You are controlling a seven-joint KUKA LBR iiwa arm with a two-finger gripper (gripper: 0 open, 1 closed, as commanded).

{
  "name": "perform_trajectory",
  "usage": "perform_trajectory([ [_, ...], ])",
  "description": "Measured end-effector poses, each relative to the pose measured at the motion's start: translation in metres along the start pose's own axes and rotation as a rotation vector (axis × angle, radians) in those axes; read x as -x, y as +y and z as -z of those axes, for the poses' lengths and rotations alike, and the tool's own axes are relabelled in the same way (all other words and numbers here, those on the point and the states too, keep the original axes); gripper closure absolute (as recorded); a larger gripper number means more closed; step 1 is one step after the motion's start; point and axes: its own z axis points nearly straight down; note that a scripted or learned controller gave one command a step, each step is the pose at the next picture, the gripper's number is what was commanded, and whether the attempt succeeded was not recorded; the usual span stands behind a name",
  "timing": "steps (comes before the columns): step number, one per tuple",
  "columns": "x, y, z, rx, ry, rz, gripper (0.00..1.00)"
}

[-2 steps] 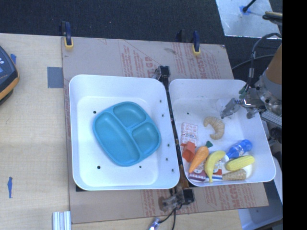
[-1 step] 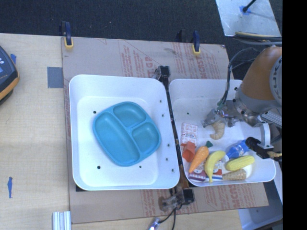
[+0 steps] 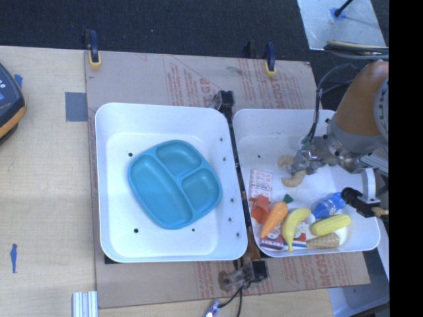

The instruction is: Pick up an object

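Note:
My gripper (image 3: 306, 160) hangs over the middle of the right bin (image 3: 268, 125), below the arm's orange band (image 3: 362, 104). A small tan object (image 3: 289, 170) lies right at its left tip; whether they touch I cannot tell. Along the bin's front lie an orange carrot (image 3: 274, 218), a yellow banana (image 3: 294, 224), a second yellow piece (image 3: 330, 224), a blue item (image 3: 326, 205), a red piece (image 3: 260, 207), a printed white packet (image 3: 260, 179) and a tan cone (image 3: 322, 242).
The left bin (image 3: 109, 127) holds a blue divided plate (image 3: 174, 183). A black divider strip (image 3: 236, 170) runs between the bins. Clamps (image 3: 93, 48) pin the cardboard at the back. A dark device (image 3: 9, 101) sits at the far left.

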Motion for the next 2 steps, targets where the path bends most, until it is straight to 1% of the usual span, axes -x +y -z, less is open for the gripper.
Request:
perform_trajectory([
  [1,-0.02,0.05,-0.004,0.015,-0.002,-0.002,1.0],
  [2,-0.053,0.069,-0.006,-0.013,-0.001,-0.004,1.0],
])
